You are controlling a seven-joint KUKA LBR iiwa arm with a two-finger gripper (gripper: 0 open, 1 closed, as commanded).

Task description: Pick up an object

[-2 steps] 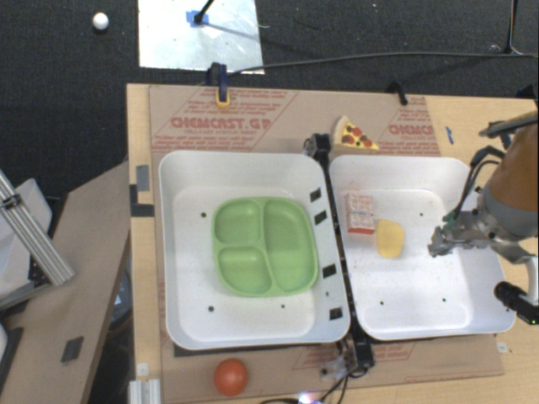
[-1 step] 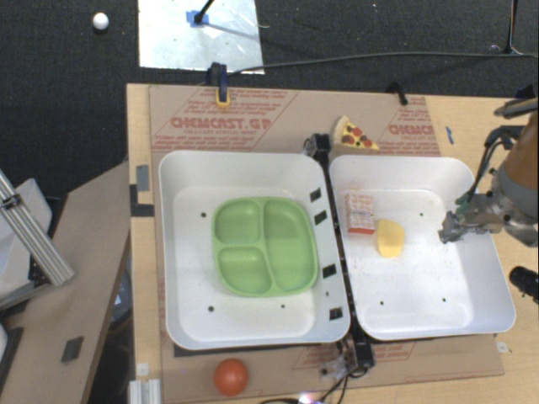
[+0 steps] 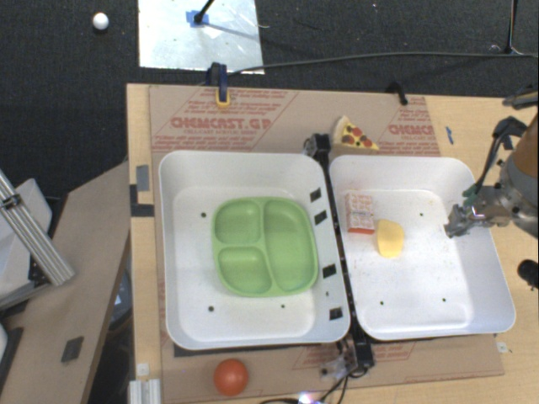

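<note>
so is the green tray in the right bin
No, the green divided tray sits in the left bin; the right bin holds other items.

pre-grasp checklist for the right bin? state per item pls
1. Targets in right bin: yellow block and small box present. ok
2. Targets apart from each other: touching or nearly so. cannot tell
3. Gripper over a target: at the bin's right edge, off both. not ok
4. Gripper empty: nothing seen in it. ok
5. Finger opening: cannot tell
6. Green tray out of the way, in left bin. ok
</note>
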